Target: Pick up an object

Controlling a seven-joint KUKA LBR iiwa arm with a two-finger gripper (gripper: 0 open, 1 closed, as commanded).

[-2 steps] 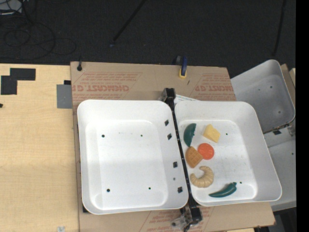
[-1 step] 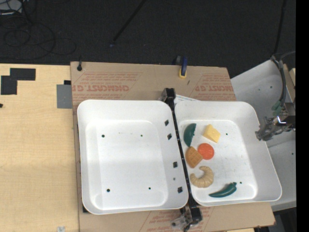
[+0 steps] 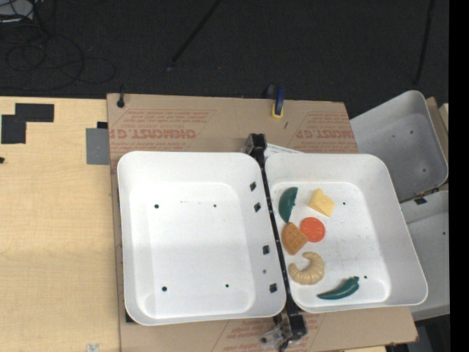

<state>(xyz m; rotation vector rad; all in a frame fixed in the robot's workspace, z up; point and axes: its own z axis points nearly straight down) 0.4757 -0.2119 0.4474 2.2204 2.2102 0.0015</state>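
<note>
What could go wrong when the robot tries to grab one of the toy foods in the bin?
The waffle piece, orange disc and dark green pepper lie packed together, so a grab might nudge or catch two at once. The waffle piece and croissant sit close to the right bin's inner wall, which could block a finger. The curved green chili looks thin and might slip free.
</note>
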